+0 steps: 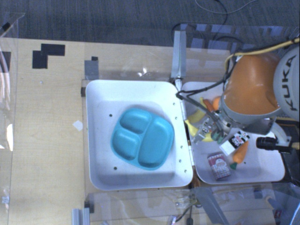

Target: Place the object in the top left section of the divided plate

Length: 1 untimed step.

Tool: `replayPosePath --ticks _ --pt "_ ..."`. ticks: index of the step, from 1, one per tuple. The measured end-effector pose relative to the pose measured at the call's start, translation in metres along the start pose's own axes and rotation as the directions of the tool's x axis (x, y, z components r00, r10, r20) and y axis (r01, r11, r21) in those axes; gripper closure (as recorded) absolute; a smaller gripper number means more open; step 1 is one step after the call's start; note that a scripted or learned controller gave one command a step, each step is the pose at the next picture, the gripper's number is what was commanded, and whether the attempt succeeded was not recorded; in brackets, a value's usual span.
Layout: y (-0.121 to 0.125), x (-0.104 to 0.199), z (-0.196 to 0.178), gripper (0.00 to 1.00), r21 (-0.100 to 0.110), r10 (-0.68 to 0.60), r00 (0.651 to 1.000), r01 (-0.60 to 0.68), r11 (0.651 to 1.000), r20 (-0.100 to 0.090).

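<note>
A blue divided plate (pixel 143 138) lies in the middle of the left white bin (pixel 101 107), with three sections and nothing in them. My gripper (pixel 206 129) hangs low over the left part of the right bin (pixel 276 172), just past the wall between the bins. It is right above a yellow object (pixel 193 122), and the arm hides what lies under it. The grey and orange wrist (pixel 251 90) covers the back of that bin.
In the right bin lie an orange carrot (pixel 240 153), a small dark red box (pixel 219 166), a white block with black marks (pixel 237 138) and an orange piece (pixel 214 103) near the back. Cables (pixel 197 93) loop from the wrist over the bin wall.
</note>
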State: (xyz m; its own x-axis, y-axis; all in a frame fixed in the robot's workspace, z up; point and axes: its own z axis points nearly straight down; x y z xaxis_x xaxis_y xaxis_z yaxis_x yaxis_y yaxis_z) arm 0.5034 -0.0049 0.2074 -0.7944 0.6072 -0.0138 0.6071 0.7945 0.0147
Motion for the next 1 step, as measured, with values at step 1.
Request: replayPosePath --ticks 1 --pt "-0.0021 -0.062 -0.0516 1.0 0.009 -0.084 0.996 0.084 0.996 -0.009"
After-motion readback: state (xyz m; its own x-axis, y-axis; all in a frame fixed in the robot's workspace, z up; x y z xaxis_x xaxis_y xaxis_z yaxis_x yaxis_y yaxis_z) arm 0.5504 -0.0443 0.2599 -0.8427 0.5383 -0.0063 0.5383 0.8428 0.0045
